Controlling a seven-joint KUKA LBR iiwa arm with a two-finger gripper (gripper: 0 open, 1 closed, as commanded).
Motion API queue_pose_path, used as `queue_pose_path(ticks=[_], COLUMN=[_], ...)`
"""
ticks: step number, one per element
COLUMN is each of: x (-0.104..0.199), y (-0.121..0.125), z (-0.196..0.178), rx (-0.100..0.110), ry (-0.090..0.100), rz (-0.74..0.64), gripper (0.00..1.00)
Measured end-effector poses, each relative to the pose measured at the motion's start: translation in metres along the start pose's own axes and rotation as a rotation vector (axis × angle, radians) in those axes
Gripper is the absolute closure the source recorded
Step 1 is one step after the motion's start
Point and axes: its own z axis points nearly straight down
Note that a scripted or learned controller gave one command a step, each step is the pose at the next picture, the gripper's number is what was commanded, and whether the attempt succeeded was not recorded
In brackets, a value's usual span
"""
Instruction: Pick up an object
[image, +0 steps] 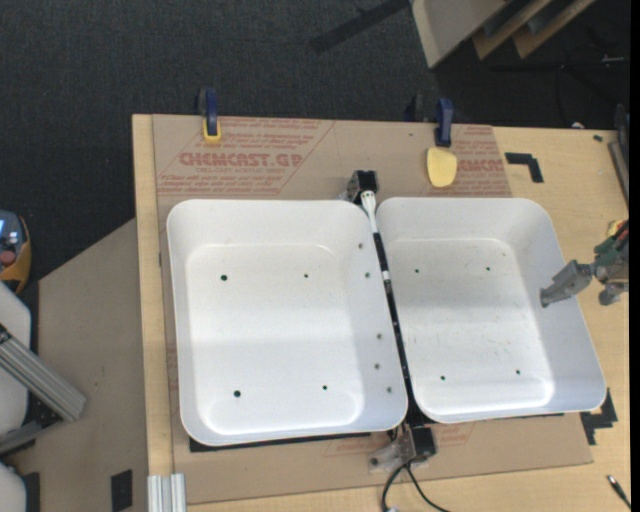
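- One likely candidate for the pick: a small yellow piece (441, 167) lying on the board just beyond the far rim of the right bin (560, 375), below a blue clamp (443, 112). Whether it is loose or part of the fixture, I cannot tell.
- Gripper (578, 281) sits over the right bin's right rim, low and near the wall. Whether the pincer is open or closed cannot be made out from here, and nothing can be seen held in it.
- The floors of the right bin and the left bin (190, 330) carry small dark dots and faint scuffs.
- Risk: a descent from this spot would likely close on bare plastic, or catch the bin wall and shove the bin along the board.
- Risk: the yellow piece lies outside the bins, well apart from the gripper. Reaching it means crossing the rim, and the clamp stands close beside it.
- Writing: the brown board (250, 160) reads "CHEMCAST GP" in red, and the print is partly repeated near the yellow piece. The smaller lines are too fine to read.
- A second blue clamp (208, 103) holds the far left edge.
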Motion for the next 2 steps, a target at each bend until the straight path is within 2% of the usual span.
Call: queue_pose_path(ticks=[1,2], x=[0.000,0.071], y=[0.001,-0.005], z=[-0.011,0.025], rx=[-0.003,0.006], ry=[-0.001,0.005], rz=[-0.001,-0.006], gripper=[1.00,1.00])
